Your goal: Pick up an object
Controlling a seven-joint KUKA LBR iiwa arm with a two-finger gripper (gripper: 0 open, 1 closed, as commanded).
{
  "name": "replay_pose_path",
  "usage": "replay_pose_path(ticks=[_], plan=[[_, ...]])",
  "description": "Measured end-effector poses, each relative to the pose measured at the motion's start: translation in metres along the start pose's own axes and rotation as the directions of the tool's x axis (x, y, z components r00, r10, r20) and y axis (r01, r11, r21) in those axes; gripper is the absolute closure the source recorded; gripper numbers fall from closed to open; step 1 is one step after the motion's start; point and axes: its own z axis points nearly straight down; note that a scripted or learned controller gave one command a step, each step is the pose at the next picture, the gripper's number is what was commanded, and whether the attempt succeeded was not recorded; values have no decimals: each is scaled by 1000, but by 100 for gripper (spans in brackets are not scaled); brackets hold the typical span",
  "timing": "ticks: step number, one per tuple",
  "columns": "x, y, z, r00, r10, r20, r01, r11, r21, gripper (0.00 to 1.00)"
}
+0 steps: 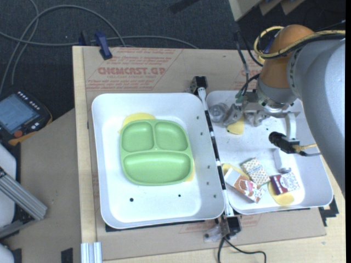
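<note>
My gripper (245,115) hangs low over the far part of the right bin (312,201), under the orange band of the arm. A small yellow piece (236,128) lies just below and left of it, close to the gripper or touching it. A grey round object (218,112) sits to the gripper's left by the bin wall. Nearer the front lie a patterned packet (256,172), an orange and white box (243,183), a dark red packet (283,183) and a yellow disc (283,198). I see nothing held.
The left bin (109,201) holds a green divided tray (156,151) lying on a yellow plate (137,117). A small grey piece (277,159) lies in the right bin's middle. The arm's bulk covers the right bin's far right side.
</note>
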Motion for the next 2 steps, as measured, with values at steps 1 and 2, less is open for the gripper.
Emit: replay_pose_path(ticks=[1, 2], plan=[[5, 2, -11, 1000, 1, -7, -1, 1000, -12, 100], [2, -72, 0, 1000, -4, -14, 4, 1000, -22, 100]])
